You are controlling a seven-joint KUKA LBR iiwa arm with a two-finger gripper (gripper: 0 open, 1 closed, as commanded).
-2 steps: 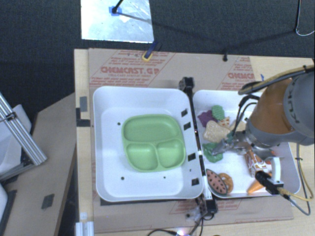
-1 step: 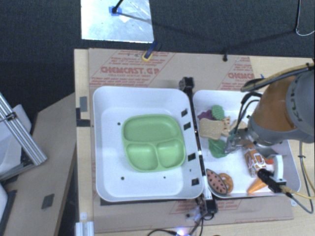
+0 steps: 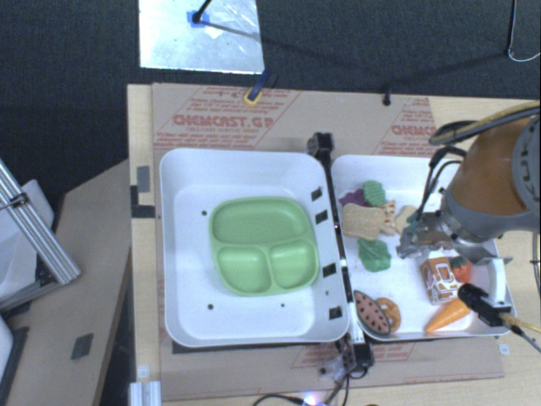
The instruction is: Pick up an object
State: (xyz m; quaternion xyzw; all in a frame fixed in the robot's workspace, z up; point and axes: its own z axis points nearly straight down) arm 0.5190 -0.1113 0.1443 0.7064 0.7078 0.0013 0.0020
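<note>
Several toy foods lie in the right bin. A purple grape bunch and a green piece sit at the back. A tan bread-like piece lies in front of them, with a green leafy piece nearer still. Along the front edge lie a watermelon slice, a pretzel and an orange carrot. A small orange and white carton stands beside a red tomato. My gripper hangs low over the bin's middle, just right of the bread and above the carton.
The left bin holds a pale green divided plate. A black hinge strip runs between the bins. The grey and orange arm covers the right bin's far right side. Cardboard lies under both bins.
</note>
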